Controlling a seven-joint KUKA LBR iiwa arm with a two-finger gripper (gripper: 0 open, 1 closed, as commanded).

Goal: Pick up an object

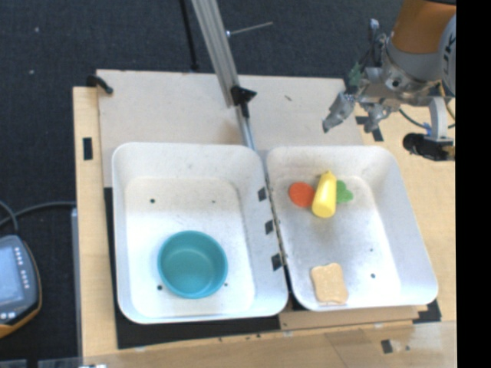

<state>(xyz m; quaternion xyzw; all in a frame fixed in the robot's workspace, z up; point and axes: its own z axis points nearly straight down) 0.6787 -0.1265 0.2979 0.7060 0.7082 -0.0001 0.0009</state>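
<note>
A pale wooden tabletop (pixel 88 228) stands on a dark, speckled carpet floor (pixel 92 21). A lighter beige board (pixel 165 110) covers the tabletop's far half. A grey aluminium rail (pixel 215 41) slants down from the top edge and ends in a black clamp (pixel 242 96). At the left edge a grey and orange handheld control pendant (pixel 15 282) lies on the floor, with a dark cable (pixel 31 209) curving above it. Light is even, with soft shadows.

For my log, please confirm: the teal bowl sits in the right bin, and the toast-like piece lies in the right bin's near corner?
Not quite: the camera view shows the teal bowl in the left bin, not the right. The toast-like piece does lie in the right bin, near its front edge.
</note>
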